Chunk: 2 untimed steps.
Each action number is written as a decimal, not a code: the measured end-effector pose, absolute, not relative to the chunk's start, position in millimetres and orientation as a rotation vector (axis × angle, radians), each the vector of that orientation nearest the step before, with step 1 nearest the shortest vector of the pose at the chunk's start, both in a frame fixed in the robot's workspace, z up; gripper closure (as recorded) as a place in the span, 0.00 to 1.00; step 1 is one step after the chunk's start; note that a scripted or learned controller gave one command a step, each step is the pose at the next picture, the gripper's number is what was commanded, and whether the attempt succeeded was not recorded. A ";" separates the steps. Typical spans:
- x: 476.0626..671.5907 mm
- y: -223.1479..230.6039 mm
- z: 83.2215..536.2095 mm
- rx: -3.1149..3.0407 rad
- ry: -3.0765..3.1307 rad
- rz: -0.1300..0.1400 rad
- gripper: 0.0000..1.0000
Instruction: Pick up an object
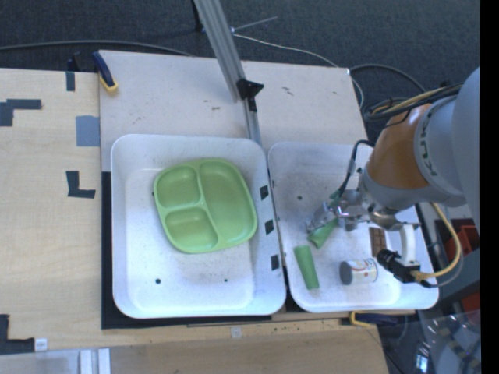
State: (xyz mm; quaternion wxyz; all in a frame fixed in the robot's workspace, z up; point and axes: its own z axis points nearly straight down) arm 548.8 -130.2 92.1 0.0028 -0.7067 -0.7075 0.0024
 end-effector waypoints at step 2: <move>544.4 -132.4 165.4 -2.223 -2.225 -0.003 1.00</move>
